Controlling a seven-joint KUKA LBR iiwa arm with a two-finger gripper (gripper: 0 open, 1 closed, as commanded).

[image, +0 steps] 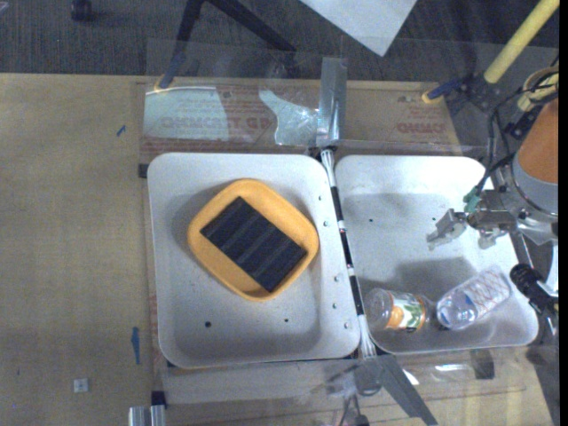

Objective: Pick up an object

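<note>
Three objects lie across the two bins. A clear bottle with an orange label [398,311] lies on its side near the front edge of the right bin [399,185], and a second clear plastic bottle [473,298] lies just beside it toward the bin's front right corner, tilted, its cap end close to the first; whether the two touch cannot be told. Writing on the orange label is too small to read. Over the right bin's right side hangs the gripper [444,229], reaching in from the arm [540,162], which is grey with an orange band. Its pale fingertips [441,232] sit above bare bin floor, well apart from both bottles, with nothing between them; how wide they stand cannot be told from this angle. In the left bin [177,327] rests an orange, rounded-square dish [206,216] turned at a slant, with a dark ribbed insert [254,243] on its top. Behind the bins a strip of cardboard [186,118] carries reddish printed lettering under clear film, mirrored or blurred and not legible. Both bins sit on a wooden bench [62,238].
</note>
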